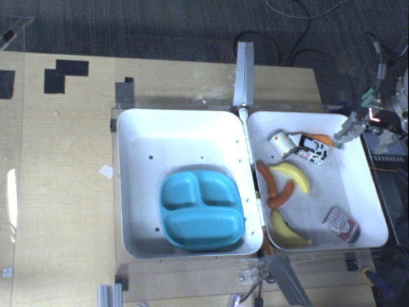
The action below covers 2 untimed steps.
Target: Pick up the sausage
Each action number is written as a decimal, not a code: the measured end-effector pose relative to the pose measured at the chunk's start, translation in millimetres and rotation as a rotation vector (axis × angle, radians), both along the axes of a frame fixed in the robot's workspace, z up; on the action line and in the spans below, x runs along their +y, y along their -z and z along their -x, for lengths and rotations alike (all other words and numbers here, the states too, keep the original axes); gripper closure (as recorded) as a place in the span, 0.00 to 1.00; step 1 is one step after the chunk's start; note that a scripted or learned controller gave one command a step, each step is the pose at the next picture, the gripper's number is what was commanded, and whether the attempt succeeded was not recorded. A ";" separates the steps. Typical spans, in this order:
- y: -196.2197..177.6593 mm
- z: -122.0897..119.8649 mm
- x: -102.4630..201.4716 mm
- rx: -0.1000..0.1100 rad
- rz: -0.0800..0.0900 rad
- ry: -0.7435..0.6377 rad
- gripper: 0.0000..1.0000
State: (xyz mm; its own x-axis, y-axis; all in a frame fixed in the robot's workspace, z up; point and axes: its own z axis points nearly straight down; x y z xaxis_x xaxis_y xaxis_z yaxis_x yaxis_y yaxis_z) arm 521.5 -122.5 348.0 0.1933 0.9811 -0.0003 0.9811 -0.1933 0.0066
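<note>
Can't tell how my gripper (348,132) is set. The sausage (273,185) is off to its left and nearer the camera, touching a banana (293,175), so I'd pinch its free upper end.

arm: enters from right, upper edge | hand (343,133): low, pointing left | wrist: partly cropped

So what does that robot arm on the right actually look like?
Little of it shows here: a pale grey metal gripper at the right bin's far corner, with a small red-orange spot and a teal bit behind it, plus thin cables rising above. The rest is blurred.
</note>
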 end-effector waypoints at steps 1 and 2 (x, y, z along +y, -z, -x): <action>67.0 29.8 -26.0 0.003 -0.001 0.096 0.00; 241.0 25.2 -49.1 0.005 -0.003 0.203 0.00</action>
